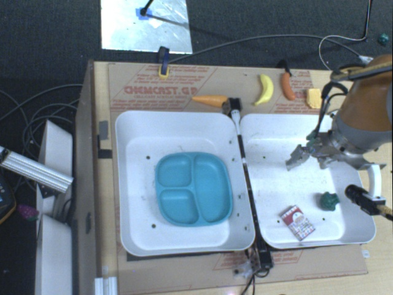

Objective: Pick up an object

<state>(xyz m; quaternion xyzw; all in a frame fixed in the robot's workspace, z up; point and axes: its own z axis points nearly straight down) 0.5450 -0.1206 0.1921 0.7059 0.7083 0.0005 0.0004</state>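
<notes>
Camera view has my gripper (pixel 299 157) hanging over the right bin (pixel 270 226), fingers spread apart, nothing between them. I see the small red-and-white packet (pixel 297 221) below it toward the near rim, lying slantwise; the green lump (pixel 328 200) sits beside it.

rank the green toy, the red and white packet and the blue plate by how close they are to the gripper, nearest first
From the gripper in the right bin:
1. Green toy, same bin, toward the near right corner.
2. Red and white packet, same bin, by the near edge.
3. Blue plate, in the left bin.
</notes>
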